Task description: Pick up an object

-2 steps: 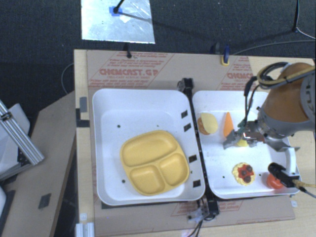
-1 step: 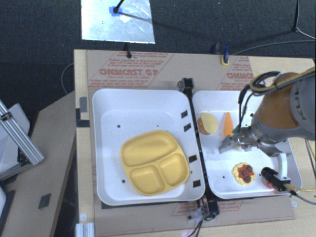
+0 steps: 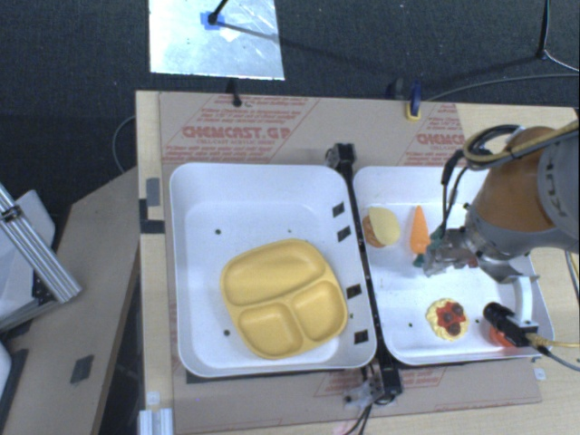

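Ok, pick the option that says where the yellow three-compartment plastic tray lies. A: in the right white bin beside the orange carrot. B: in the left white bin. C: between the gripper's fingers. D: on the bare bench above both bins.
B: the yellow three-compartment plastic tray rests on the floor of the left white bin, while the orange carrot lies across the divider in the right white bin.

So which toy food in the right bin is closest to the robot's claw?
The orange carrot. It lies right beside the gripper, while the burger sits further left and the little pizza lies lower down.
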You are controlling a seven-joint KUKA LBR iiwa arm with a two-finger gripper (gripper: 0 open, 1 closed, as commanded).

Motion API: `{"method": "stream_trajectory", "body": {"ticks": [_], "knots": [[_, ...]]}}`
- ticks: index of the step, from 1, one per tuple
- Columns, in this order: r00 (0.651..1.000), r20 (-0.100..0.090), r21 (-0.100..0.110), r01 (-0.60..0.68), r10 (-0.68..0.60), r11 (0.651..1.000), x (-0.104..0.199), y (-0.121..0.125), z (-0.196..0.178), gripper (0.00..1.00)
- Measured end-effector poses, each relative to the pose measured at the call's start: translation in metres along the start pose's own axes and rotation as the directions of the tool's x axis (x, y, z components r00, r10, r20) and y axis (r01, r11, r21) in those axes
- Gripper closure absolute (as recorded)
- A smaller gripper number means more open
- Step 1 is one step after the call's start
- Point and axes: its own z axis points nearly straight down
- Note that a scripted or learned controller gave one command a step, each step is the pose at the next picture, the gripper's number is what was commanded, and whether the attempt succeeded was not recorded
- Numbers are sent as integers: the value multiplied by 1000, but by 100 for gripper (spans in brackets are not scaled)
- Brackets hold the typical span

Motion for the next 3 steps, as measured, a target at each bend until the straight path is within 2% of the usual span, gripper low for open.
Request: {"method": "stream_trajectory", "body": {"ticks": [2, 3], "knots": [[1000, 1, -4, 4, -4, 1000, -9, 12, -94, 100], [1000, 0, -3, 5, -5, 1000, -9, 14, -129, 100]]}}
